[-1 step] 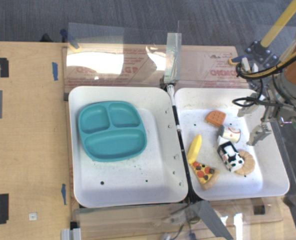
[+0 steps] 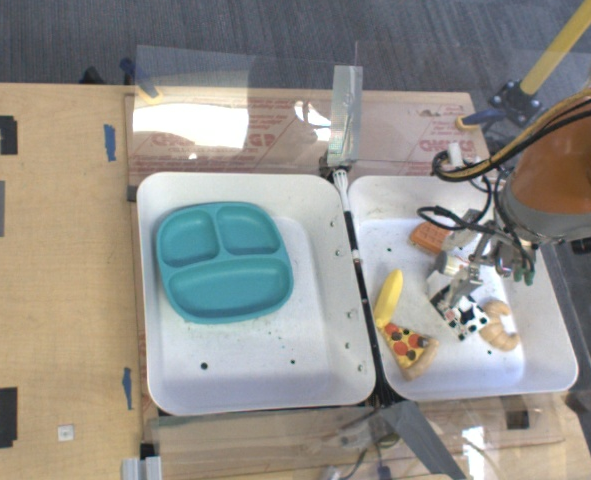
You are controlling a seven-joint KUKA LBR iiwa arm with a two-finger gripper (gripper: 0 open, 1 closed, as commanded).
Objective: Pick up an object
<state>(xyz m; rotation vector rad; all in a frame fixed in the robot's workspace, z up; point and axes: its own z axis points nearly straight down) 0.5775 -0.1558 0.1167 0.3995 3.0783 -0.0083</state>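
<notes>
The right bin point(image 2: 545, 368) holds several toy foods. A yellow banana point(image 2: 389, 293) lies near its left wall, with a pizza slice point(image 2: 411, 348) just below it. An orange-brown piece point(image 2: 430, 236) sits near the bin's back. A small black-and-white toy point(image 2: 469, 318) lies beside a tan croissant-like piece point(image 2: 501, 330) toward the right. My gripper point(image 2: 455, 290) hangs low over the bin's middle, just above and left of the black-and-white toy. I see nothing held in it.
The left bin point(image 2: 315, 368) carries a teal divided plate point(image 2: 225, 261). A clear plastic panel point(image 2: 345, 118) stands upright behind the divider between the bins. Cables point(image 2: 475, 163) trail from the arm over the right bin's back edge.
</notes>
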